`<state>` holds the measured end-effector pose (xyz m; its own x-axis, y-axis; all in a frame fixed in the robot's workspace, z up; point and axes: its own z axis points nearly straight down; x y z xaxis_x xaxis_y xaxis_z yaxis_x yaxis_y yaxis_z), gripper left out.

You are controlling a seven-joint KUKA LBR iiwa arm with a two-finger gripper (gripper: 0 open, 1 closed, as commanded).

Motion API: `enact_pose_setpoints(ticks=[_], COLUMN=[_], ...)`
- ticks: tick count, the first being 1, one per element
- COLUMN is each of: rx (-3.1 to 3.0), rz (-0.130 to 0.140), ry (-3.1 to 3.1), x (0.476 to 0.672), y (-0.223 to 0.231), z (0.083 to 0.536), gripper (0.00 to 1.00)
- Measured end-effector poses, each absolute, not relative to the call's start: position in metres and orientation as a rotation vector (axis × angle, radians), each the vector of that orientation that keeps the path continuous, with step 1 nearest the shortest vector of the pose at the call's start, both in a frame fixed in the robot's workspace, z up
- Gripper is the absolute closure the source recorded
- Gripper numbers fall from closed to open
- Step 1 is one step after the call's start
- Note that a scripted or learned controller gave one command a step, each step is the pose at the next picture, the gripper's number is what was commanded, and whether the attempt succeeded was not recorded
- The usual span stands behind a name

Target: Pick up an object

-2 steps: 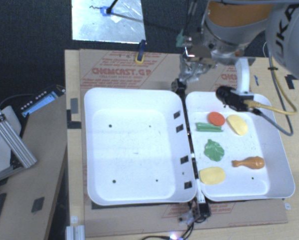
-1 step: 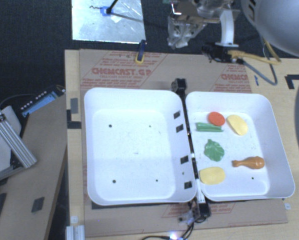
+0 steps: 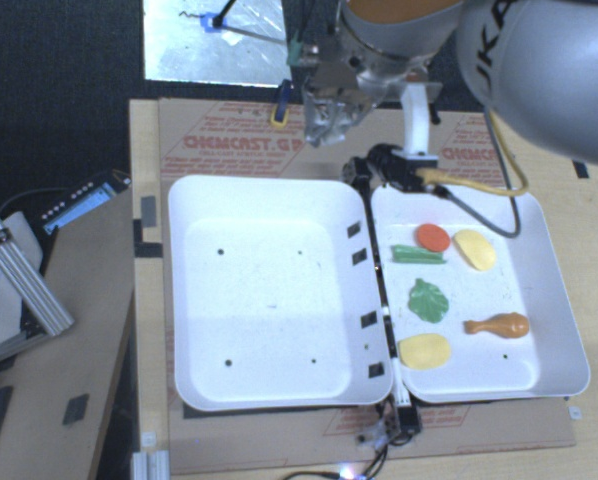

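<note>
- The gripper (image 3: 324, 128) hangs near the top of the frame, a little left of centre, over the printed cardboard behind the bins. It is a blur of metal under the wrist; I cannot tell how it is set, and nothing shows in it.
- Just below and right of it sits a black bracket with a yellow cable (image 3: 479, 186) looping off toward the right.
- The left bin (image 3: 194, 203) fills the middle left of the frame.
- Everything to pick lies in the right bin (image 3: 554, 268), lower right of the tool, well apart from it: a red disc (image 3: 432, 236), a green bean pod (image 3: 419, 256) touching just beneath it, a pale yellow piece (image 3: 475, 249) to their right, a green leafy piece (image 3: 428, 301) lower down, an orange drumstick (image 3: 499, 325) and a yellow oval (image 3: 424, 350) near the front edge.
- So the coming move, as I judge it, runs down and rightward in the frame, across the bin's back rim.
- The bean pod is nearest with the disc; its long axis runs left to right, so fingers would want to close across it, front to back.
- The drumstick also lies left to right, thin end leftward.
</note>
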<state>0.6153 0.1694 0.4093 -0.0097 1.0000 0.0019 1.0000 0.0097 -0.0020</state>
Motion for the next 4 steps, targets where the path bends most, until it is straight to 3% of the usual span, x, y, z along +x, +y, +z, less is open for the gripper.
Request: enact_pose_setpoints(ticks=[1, 2, 3, 4], rx=[-2.216, -2.209, -2.209, -2.224], rz=[-0.016, -0.006, 0.005, -0.011], ry=[-2.234, -2.231, -2.228, -2.224], x=[0.67, 0.579, 0.482, 0.559], y=[0.222, 0.237, 0.235, 0.234], z=[0.459, 0.468, 0.438, 0.47], gripper=[1.0, 1.0, 1.0, 1.0])
